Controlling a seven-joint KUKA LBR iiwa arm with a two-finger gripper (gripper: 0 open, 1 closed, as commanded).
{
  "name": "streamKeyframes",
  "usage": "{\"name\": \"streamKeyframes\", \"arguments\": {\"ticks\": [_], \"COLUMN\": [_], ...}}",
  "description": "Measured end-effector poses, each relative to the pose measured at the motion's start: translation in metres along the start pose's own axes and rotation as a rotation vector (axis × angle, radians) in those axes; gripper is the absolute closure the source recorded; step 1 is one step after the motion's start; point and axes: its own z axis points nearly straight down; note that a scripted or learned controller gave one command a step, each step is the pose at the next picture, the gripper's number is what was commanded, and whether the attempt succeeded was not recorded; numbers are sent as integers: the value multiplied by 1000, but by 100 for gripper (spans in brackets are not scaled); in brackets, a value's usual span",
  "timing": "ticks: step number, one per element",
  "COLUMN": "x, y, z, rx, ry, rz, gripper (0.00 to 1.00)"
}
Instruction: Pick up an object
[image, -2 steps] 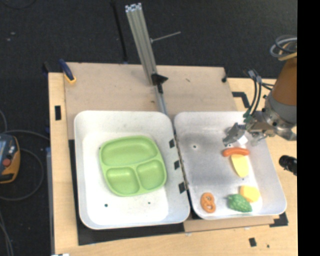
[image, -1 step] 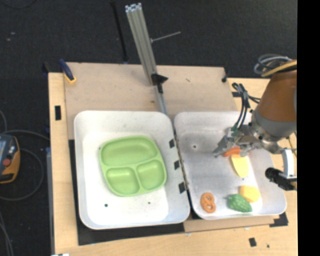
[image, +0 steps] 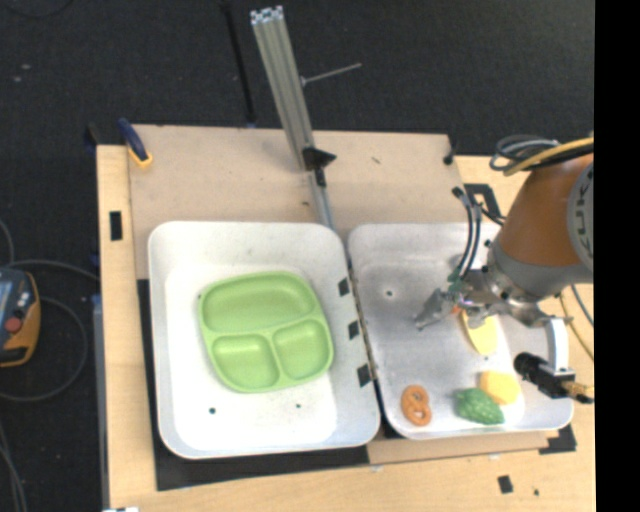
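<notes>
Orange pretzel-like piece (image: 416, 404), green toy (image: 479, 407), yellow block (image: 499, 386) along right bin (image: 400, 260) near edge. Gripper (image: 447, 305) low beside pale yellow piece (image: 482, 334); finger state unclear, cannot tell. Nothing lifted; pick undone. Green plate (image: 265, 330) in left bin (image: 180, 250).

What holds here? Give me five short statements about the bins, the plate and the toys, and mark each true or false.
1. The green plate lies in the left bin. True.
2. The plate has three compartments. True.
3. The orange pretzel sits on the green plate. False: it lies in the right bin, near its front edge.
4. The gripper is over the left bin. False: it is over the right bin.
5. A green toy lies beside a yellow block in the right bin. True.
</notes>
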Motion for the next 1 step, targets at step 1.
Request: {"name": "streamKeyframes", "arguments": {"ticks": [1], "x": [-5], "y": [0], "z": [43], "rx": [0], "ry": [0], "rz": [0], "gripper": [0]}}
